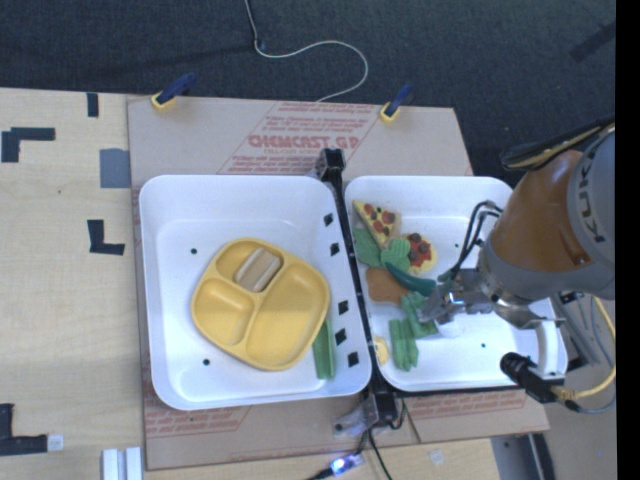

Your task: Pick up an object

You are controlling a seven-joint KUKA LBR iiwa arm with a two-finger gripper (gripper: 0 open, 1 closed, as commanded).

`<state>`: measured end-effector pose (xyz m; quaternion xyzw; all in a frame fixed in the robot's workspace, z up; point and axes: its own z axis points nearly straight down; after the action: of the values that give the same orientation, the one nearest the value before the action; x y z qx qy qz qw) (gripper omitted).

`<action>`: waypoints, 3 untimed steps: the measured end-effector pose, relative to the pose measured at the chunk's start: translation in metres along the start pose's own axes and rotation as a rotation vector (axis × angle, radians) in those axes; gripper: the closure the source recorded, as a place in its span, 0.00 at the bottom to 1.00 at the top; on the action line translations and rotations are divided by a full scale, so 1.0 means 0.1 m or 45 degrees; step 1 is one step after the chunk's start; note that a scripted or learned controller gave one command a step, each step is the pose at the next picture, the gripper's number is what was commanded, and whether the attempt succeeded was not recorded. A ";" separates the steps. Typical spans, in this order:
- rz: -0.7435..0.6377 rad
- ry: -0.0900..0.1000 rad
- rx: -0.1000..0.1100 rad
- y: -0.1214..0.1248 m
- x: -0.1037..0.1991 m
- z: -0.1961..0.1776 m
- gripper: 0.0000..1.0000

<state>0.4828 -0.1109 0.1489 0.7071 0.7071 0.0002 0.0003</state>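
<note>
Left bin (160, 268): yellow divided plate (262, 303) sitting mid-frame, green stick (323, 349) lying against its right edge. Right bin (470, 368): toy food pile (395, 258) clustering at its left side, pizza slice (377, 219) at top. Gripper (437, 306) working right at the green pieces (408, 333); should be centring on one piece, not the clutter. Fingers' state: can't tell, blurred
</note>
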 end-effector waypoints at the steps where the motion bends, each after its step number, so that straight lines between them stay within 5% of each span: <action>1: -0.002 0.000 0.000 0.08 0.02 -0.45 1.00; 2: -0.002 0.000 0.000 0.08 0.02 -0.77 1.00; 3: -0.007 0.001 0.003 0.38 0.40 -0.67 1.00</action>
<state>0.5210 -0.0710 0.2160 0.7051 0.7091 -0.0002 -0.0008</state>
